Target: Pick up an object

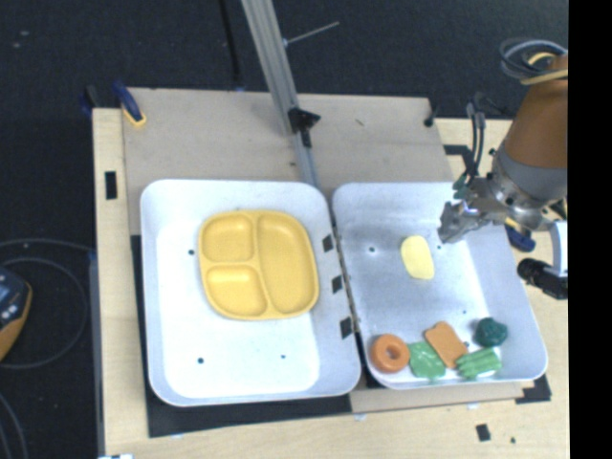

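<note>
Toys (435, 352) crowd the right bin's (382, 218) 6 o'clock rim. My hand (454, 223) hovers at 2 o'clock of the yellow piece (417, 257), grip state I cannot tell; I judge approach, next a descent onto it

In the right bin (382, 208), a pale yellow oval piece (417, 257) lay flat near the middle. Along the near edge sat an orange ring (389, 352), a light green piece (426, 361), an orange block (445, 341), another green piece (478, 361) and a dark green lump (491, 332), close together.
</note>
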Robot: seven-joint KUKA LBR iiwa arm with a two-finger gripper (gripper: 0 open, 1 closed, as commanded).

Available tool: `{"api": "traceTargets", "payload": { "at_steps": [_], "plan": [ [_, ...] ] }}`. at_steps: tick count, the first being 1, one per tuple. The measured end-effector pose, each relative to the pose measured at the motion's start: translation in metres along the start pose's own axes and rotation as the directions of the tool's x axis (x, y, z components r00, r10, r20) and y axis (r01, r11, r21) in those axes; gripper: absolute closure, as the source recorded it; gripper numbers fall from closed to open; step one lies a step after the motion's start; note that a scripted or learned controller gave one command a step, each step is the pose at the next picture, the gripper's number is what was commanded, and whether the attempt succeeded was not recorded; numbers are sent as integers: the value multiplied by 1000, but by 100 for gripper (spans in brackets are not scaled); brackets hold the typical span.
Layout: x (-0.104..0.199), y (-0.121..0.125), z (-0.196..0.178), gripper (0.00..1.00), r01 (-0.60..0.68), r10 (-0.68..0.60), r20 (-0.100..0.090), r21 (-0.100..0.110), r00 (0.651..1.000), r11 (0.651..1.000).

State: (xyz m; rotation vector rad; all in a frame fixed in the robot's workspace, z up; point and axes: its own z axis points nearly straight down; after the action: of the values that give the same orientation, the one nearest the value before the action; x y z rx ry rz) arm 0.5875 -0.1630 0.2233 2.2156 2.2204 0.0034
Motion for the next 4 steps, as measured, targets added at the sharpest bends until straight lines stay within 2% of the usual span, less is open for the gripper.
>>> {"api": "traceTargets", "payload": {
  "at_steps": [1,3,4],
  "plan": [
    [-2,2,-51,100,1,-1,1,-3,1000,1000],
    [107,27,-24,100,4,-4,-2,6,1000,1000],
    [156,51,-26,100,5,-5,-3,2,1000,1000]
  ]
}}
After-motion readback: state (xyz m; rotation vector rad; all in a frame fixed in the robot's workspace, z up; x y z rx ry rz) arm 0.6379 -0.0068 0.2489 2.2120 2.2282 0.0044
